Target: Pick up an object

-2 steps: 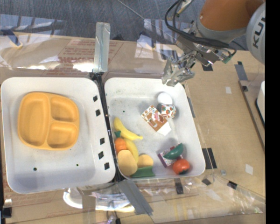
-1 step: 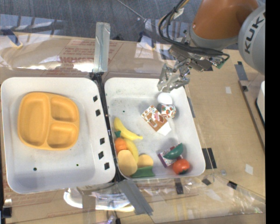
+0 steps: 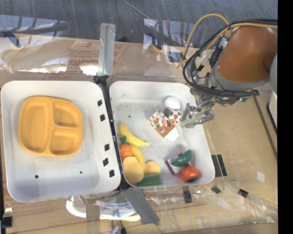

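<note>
Two white bins (image 3: 10, 145) mid-frame; my gripper (image 3: 195, 117) hangs right of centre beside patterned carton (image 3: 162, 123); jaw state unclear.

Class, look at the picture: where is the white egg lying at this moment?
The white egg lies in the right bin, toward its far right corner, touching the patterned carton and just left of the gripper.

Two white bins (image 3: 10, 130) sit on the worktop (image 3: 244, 150), with one yellow divided tray (image 3: 50, 126), one banana (image 3: 132, 138), one tomato (image 3: 189, 174) and one patterned card (image 3: 162, 122).
</note>
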`<state>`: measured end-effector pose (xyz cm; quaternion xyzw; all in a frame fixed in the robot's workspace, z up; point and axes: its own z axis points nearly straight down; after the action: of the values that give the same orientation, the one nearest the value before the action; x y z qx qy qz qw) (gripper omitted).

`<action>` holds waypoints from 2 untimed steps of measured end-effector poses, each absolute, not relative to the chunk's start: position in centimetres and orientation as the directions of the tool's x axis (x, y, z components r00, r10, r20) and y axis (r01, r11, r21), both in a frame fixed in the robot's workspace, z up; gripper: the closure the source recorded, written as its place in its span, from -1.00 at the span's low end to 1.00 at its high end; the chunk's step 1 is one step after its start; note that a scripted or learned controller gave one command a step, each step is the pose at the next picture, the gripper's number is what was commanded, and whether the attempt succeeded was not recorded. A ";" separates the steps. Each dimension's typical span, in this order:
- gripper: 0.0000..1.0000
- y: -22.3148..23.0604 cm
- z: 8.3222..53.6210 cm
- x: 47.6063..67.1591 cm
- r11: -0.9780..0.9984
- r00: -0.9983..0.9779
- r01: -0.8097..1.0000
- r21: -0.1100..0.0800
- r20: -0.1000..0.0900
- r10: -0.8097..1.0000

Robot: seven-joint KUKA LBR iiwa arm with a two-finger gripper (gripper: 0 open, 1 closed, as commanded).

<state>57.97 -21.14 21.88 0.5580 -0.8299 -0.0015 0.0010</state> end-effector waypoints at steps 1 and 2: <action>1.00 -16.2 25.5 58.4 0.351 -0.351 -0.937 -0.005 -0.001 -0.937; 1.00 -14.9 25.4 62.0 0.254 -0.254 -0.967 -0.003 -0.002 -0.967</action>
<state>62.05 -14.93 25.40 0.6108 -0.7918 0.0005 -0.0015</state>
